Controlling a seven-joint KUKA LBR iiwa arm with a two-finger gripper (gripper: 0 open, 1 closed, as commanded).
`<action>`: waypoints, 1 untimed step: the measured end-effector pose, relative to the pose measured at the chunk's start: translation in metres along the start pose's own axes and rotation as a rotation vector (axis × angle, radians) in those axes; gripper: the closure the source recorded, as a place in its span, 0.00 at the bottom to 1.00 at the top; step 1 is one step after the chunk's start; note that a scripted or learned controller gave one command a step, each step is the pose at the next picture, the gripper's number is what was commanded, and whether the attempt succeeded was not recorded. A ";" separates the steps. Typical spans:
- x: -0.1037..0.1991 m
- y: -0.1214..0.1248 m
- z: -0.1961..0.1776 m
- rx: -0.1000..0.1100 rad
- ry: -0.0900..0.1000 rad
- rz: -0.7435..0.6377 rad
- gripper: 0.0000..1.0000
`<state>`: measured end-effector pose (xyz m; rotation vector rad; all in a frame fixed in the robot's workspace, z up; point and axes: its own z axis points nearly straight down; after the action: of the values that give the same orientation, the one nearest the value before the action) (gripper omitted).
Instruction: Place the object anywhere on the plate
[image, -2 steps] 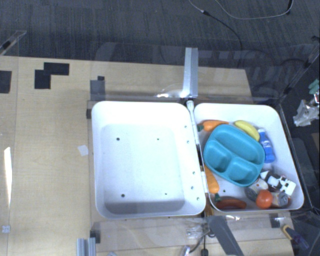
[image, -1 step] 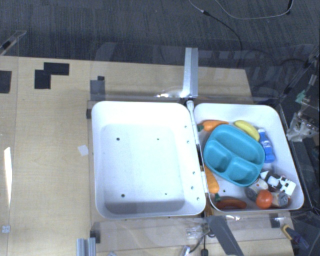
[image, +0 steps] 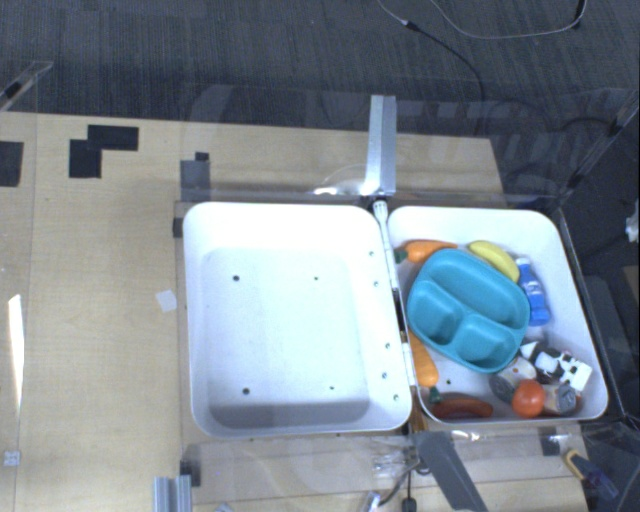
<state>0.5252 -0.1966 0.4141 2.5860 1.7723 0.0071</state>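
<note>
A blue divided plate (image: 468, 308) lies tilted in the right bin (image: 570, 265), resting on other items. Around it sit small toy foods: a yellow banana (image: 495, 258) and an orange carrot (image: 428, 250) at its far side, and another orange piece (image: 425, 366) at its near left. A dark red sausage (image: 462, 406) and a red tomato (image: 528, 399) lie along the bin's front. The plate's compartments hold nothing.
The left bin (image: 280, 320) is a shallow white tray next to the right one. A blue and white bottle (image: 534, 293) and a black and white toy (image: 560, 368) crowd the right bin's right side. A metal post (image: 382, 145) stands behind the bins.
</note>
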 end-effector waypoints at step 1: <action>0.028 -0.053 0.258 0.007 0.000 0.000 1.00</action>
<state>0.4873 -0.1523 0.1552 2.5913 1.7755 0.0008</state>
